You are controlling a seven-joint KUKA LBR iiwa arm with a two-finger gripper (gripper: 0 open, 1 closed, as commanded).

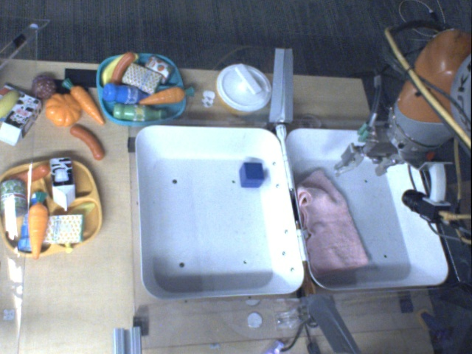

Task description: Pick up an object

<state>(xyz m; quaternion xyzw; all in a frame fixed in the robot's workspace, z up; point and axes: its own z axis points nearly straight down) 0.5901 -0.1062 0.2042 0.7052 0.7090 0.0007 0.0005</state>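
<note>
A dark carpeted floor [221,13] is showing behind a wooden tabletop [110,220] that is carrying two white bins side by side. The left bin [184,271] is holding a small blue cube [252,174], which is sitting near its upper right corner, apart from the walls. The right bin [413,264] is holding a pink cloth [330,221], which is lying crumpled along its left wall. The arm [435,87] is reaching in from the right, and its tool [365,158] is hanging over the upper part of the right bin, up and to the right of the cloth, with its fingers spread wide and nothing between them. Left of the bins, a yellow tray [92,216] and a blue bowl [177,108] are holding toy food, with a toy pumpkin [62,110] lying between them. A white lid [244,86] is resting behind the left bin.
</note>
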